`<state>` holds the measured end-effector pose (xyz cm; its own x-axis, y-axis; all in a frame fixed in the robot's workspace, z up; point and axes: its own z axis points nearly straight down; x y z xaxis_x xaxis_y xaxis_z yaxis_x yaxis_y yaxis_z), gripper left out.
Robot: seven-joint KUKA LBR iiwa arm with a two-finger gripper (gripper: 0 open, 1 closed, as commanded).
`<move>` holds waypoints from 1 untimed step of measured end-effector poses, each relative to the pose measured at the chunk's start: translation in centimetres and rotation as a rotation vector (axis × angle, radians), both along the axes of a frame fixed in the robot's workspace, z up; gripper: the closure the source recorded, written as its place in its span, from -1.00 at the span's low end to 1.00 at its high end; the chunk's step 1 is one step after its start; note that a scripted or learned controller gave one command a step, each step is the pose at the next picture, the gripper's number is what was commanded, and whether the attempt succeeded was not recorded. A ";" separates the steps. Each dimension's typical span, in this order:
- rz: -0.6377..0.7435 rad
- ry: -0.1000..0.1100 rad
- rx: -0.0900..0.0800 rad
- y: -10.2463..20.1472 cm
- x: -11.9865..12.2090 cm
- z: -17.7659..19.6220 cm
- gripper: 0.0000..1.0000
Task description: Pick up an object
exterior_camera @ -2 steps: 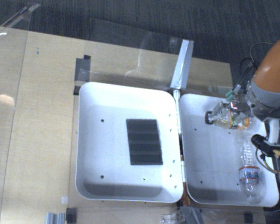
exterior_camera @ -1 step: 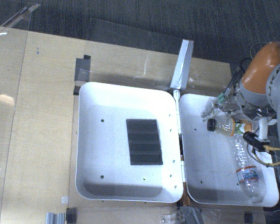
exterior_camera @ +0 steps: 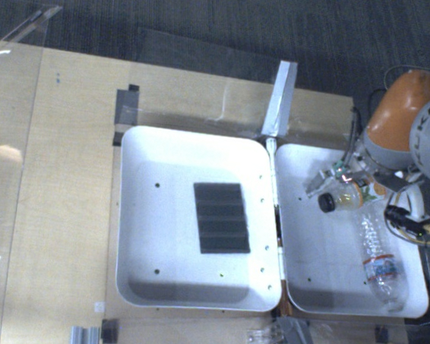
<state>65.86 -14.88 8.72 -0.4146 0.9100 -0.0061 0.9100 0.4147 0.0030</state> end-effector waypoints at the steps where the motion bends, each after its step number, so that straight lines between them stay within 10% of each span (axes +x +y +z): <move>1: 0.211 -0.005 0.003 3.4 -1.4 0.1 -1.00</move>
<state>64.51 -11.47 8.83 -0.5961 0.8029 -0.0059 0.8029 0.5961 0.0085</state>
